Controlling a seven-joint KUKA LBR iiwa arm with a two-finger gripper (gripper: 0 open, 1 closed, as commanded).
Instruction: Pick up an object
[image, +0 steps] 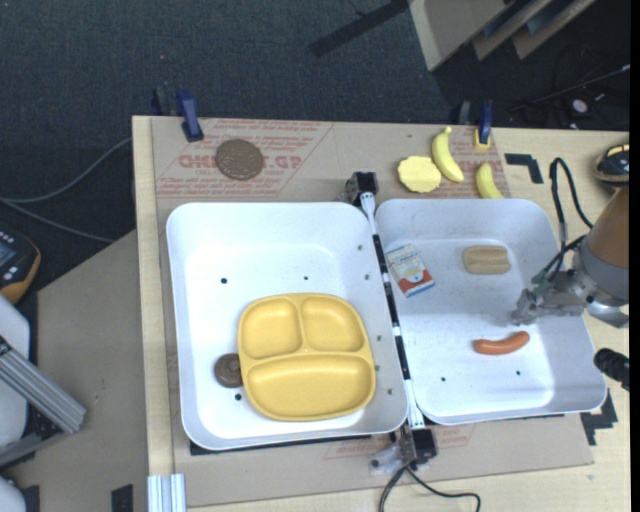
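Observation:
The right bin (560, 395) holds an orange-red sausage (500, 344) near its front right, a tan bread slice (486, 260) toward the back, and a small white, red and blue carton (409, 270) by its left wall. My gripper (527, 308) reaches in from the right and hangs low, just above and to the right of the sausage. Nothing shows in its grasp.
In the left bin (200, 240) lies a yellow divided plate (303, 355) with a brown disc (228, 370) at its left edge. On the bench behind the bins lie two toy bananas (447, 155), a yellow lump (420, 174) and a brown round disc (239, 158).

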